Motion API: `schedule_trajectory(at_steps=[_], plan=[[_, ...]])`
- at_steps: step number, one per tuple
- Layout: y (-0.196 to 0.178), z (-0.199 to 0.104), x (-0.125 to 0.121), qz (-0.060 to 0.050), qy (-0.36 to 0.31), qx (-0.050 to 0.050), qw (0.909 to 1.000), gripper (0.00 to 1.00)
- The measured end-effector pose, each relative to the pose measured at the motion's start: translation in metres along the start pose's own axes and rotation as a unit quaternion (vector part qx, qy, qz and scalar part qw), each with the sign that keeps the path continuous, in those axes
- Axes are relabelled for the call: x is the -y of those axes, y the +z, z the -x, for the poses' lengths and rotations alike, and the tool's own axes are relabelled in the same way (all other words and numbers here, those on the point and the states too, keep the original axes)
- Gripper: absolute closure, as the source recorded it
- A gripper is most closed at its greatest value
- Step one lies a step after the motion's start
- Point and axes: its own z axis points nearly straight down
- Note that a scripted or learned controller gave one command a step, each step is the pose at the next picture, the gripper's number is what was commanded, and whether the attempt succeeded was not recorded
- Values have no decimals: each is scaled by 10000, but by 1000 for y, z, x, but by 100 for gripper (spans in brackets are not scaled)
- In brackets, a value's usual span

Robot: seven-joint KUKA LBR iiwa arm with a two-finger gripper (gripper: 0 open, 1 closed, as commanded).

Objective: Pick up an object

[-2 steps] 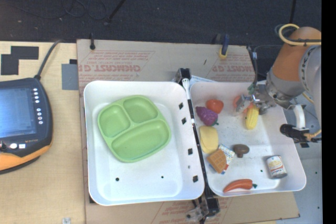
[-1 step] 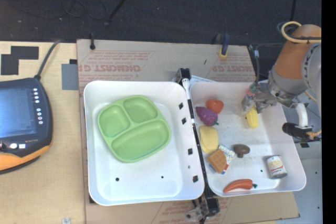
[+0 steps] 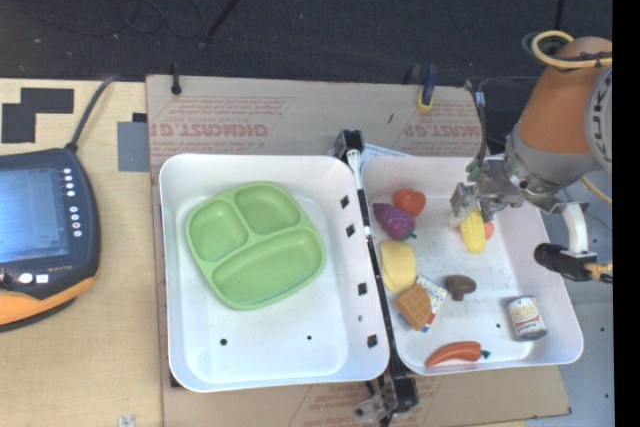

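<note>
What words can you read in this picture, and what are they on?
"CHEMCAST GP", printed upside down and repeated in red, on the brown board under the bins.
Can label: too small to read.
Pendant screen: too blurred to read.

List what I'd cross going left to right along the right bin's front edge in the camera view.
Orange packet → red chili pepper → small can. The brown mushroom sits farther back, above the pepper, so I leave it out.

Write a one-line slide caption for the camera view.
Gripper poised over a yellow toy corn in the right bin; green divided plate in the left bin.
</note>
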Motion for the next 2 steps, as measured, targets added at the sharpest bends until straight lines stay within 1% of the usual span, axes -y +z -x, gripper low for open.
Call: schedule_trajectory(at_steps=[1,2], plan=[[11,-56,29,-28,1,-6,10000,100],[-39,-103,26,10,-5,5,10000,100]])
